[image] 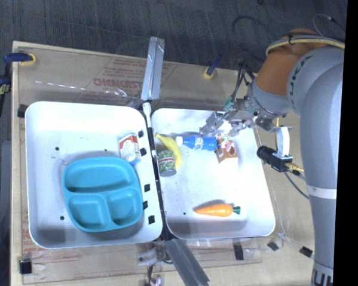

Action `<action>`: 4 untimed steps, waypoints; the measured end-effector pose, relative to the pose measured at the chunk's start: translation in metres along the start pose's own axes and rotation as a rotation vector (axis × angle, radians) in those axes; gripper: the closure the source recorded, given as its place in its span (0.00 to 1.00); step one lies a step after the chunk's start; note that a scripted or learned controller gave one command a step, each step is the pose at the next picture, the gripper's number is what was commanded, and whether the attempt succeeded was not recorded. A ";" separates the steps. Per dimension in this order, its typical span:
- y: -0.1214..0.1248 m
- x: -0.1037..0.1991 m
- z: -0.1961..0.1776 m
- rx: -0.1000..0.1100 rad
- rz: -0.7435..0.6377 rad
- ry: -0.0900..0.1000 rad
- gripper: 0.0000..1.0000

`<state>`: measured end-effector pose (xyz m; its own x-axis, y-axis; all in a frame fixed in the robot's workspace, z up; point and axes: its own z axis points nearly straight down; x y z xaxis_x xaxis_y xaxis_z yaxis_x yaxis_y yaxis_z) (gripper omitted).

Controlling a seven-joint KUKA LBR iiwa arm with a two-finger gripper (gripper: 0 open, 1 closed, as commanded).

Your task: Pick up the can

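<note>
While beside banana (170,143), can (166,161)

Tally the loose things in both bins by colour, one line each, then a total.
Blue: 2, the tray and the bottle
Yellow: 1, the banana
Orange: 1, the carrot
Green: 1, the can
Red and white: 1, the carton
Brown: 1, the packet
Total: 7
</note>
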<state>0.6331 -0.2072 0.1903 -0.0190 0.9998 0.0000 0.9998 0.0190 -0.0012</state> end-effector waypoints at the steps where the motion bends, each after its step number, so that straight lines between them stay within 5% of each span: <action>1: 0.014 0.029 0.040 0.002 -0.031 0.001 0.00; 2: 0.025 0.069 0.051 0.001 -0.244 0.001 0.00; 3: 0.001 0.075 0.024 0.002 -0.189 0.000 0.00; 4: -0.033 0.051 0.043 0.005 0.433 0.002 0.00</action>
<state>0.5995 -0.1567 0.1474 0.4022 0.9156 0.0000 0.9155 -0.4022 -0.0066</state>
